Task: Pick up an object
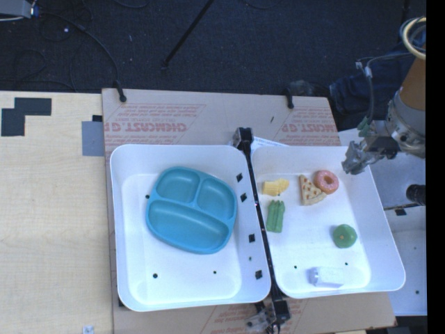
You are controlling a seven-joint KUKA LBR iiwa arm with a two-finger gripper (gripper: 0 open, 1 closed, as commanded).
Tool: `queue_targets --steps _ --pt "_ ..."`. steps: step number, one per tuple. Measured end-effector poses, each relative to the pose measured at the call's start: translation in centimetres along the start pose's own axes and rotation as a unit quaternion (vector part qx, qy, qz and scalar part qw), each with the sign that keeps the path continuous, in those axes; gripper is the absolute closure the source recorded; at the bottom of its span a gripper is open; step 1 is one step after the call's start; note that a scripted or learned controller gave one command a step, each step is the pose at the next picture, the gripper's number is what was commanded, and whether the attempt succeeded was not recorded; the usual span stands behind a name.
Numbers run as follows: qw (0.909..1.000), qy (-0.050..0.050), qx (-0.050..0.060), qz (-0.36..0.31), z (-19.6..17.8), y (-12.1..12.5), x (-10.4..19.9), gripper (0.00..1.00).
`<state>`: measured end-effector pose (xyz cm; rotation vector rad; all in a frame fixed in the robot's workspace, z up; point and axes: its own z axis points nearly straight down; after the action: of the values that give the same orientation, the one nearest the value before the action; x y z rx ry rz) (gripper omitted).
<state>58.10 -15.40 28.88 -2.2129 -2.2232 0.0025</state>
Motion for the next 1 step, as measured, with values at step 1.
queue_targets --steps 1 --pt "1.0 0.0 0.001 0.0 1.47 -0.11 4.23 1.0"
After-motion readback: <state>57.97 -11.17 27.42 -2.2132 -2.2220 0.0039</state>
